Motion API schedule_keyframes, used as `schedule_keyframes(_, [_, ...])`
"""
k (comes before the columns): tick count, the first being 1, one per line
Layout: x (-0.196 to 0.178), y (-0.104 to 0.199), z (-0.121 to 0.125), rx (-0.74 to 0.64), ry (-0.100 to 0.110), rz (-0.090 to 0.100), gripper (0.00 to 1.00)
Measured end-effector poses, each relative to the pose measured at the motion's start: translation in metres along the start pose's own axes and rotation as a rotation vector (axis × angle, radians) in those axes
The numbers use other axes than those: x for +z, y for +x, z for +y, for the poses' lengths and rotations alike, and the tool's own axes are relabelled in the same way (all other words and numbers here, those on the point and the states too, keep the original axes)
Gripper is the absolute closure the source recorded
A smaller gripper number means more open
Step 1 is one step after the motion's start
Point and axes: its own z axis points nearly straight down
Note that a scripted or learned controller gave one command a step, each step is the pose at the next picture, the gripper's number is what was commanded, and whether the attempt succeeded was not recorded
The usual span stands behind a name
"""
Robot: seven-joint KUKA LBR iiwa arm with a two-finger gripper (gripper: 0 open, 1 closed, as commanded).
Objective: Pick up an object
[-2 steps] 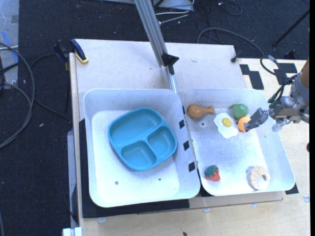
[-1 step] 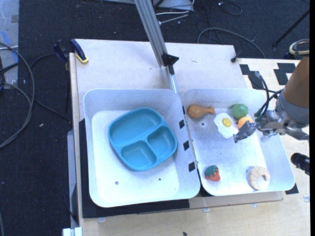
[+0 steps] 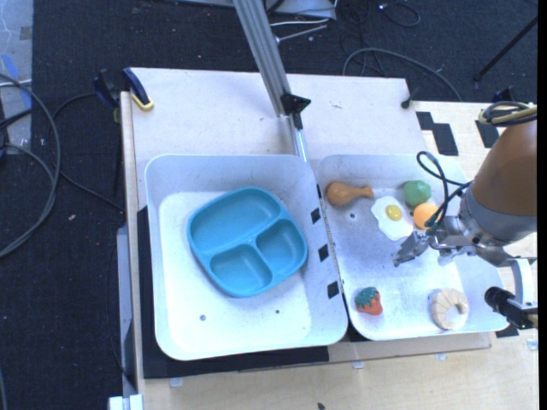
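Hovering pincer [image 3: 408,253] beside fried egg [image 3: 391,217]; no legible writing

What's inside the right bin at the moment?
In the right bin: a drumstick, fried egg, green piece, orange piece, strawberry and shrimp. The gripper hovers there; the arm covers the bin's right side.

A pale wooden counter [image 3: 214,109] stands on a dark carpeted floor [image 3: 68,314]. Black cables [image 3: 34,143] loop across the floor at the left, and more trail at the top right. A grey metal pole [image 3: 265,45] slants up from the counter's middle toward the top edge. A blue and yellow clamp [image 3: 137,90] grips the counter's far left corner. Black tape marks [image 3: 438,133] sit near the right end.
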Motion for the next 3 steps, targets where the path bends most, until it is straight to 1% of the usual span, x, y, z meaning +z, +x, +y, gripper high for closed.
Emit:
schedule_keyframes(1, [0.054, -0.001, 0.009, -0.001, -0.002, 0.0, 0.0])
schedule_keyframes(2, [0.041, -0.001, 0.01, 0.0, -0.007, -0.002, 1.0])
schedule_keyframes(3, [-0.02, -0.009, 0.014, -0.003, -0.013, -0.004, 1.0])
